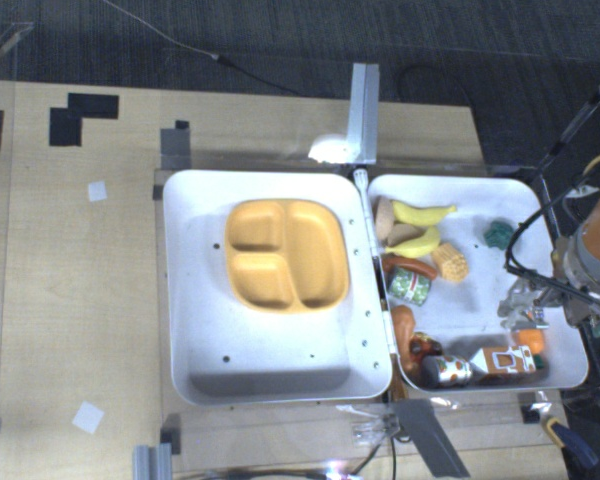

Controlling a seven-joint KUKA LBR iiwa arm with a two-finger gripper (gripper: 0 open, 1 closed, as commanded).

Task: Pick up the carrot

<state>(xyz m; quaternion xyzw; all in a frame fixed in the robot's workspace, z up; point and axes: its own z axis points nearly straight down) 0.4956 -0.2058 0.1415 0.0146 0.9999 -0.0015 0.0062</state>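
On the pale wooden counter [80, 298], the carrot [529, 341] lies in the right bin's [480, 298] near-right corner just under the hand [525, 308], whose grip I cannot tell; probably light, rigid, slick plastic, best pinched across its middle.

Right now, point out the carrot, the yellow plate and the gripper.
carrot [404, 321]: camera view, middle of its orange body by the right bin's left wall.
yellow plate [285, 253]: camera view, ridge between its compartments.
gripper [525, 308]: camera view, between its fingertips, above the right bin.
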